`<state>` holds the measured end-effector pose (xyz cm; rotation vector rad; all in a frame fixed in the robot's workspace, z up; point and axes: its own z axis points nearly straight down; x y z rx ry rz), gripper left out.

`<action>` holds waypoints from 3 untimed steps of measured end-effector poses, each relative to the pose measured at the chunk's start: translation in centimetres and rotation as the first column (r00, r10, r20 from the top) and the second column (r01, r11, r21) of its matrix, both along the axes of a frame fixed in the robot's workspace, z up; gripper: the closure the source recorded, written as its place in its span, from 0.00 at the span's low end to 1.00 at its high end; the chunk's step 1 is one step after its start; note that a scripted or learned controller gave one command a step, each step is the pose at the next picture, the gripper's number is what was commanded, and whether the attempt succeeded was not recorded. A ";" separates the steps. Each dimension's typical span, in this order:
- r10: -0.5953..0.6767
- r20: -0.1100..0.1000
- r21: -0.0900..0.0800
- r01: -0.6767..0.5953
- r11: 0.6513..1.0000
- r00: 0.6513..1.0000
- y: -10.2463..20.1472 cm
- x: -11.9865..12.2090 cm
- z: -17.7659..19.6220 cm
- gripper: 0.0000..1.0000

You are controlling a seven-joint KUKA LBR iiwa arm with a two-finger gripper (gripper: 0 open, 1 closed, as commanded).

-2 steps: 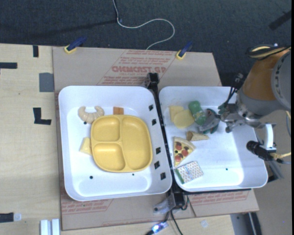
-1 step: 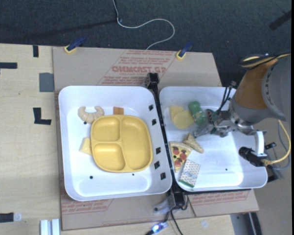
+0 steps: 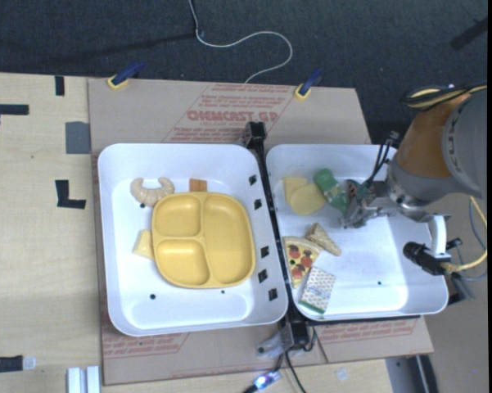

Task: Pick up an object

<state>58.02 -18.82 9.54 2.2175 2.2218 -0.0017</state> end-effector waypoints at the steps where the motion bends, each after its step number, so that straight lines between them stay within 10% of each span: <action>1: -0.002 0.000 0.002 0.002 1.000 1.000 -0.5 -0.5 4.5 1.00; 3: 0.000 0.000 0.002 0.000 1.000 1.000 -1.2 -0.6 13.0 1.00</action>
